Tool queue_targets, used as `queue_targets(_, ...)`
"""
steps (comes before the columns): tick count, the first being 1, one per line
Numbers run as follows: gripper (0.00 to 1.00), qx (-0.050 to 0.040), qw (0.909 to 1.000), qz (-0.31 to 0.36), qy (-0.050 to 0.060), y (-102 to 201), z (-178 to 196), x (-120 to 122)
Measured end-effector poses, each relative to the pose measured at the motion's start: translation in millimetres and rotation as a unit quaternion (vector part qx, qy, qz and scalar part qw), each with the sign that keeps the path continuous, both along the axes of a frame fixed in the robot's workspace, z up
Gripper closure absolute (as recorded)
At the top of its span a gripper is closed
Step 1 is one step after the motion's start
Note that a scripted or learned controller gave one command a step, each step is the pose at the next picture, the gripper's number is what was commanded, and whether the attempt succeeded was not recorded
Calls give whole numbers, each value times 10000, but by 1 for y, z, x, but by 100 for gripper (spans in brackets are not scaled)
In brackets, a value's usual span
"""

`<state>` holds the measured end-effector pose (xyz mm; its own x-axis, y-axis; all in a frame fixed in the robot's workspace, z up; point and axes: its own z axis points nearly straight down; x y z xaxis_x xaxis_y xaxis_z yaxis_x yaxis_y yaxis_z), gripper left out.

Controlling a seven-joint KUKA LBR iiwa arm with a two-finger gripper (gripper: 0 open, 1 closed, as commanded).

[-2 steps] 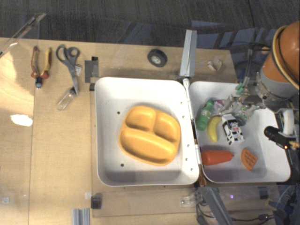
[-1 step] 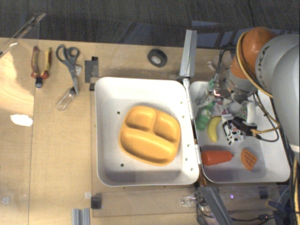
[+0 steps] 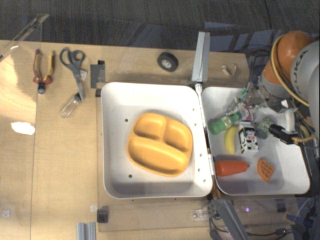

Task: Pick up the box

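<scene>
I take the box (image 3: 248,139) to be the small white carton with dark print lying flat in the right bin (image 3: 295,176), right of centre in the frame. It looks like light, stiff card, so I judge it will lift easily but could dent or skid on the smooth bin floor if pinched hard. Its two long edges seem the best place to take hold, though the banana (image 3: 229,141) sits just beside its left edge and leaves little room there. There is printing on its top face, but it is too small for me to read any brand or word.

Around it lie a green bottle (image 3: 220,124) up and to the left, a red-orange carrot-like toy (image 3: 230,167) below, and an orange waffled piece (image 3: 266,169) to the lower right. The left bin (image 3: 112,134) holds a large yellow moulded shape (image 3: 160,143).

The claw (image 3: 249,105) hangs above the box at the upper part of the right bin, amid cables, and I cannot tell how it is set or whether it has anything.

On the counter (image 3: 50,159) at upper left lie scissors (image 3: 75,69), red-handled pliers (image 3: 43,70) and, further right, a roll of tape (image 3: 167,61).
</scene>
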<state>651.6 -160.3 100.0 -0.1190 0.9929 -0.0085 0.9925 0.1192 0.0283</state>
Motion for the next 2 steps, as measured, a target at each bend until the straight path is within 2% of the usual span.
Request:
queue_targets(1,100,6,10000,10,-55,2,15,3)
queue_targets(2,100,-19,9748,2227,105,39,112,8)
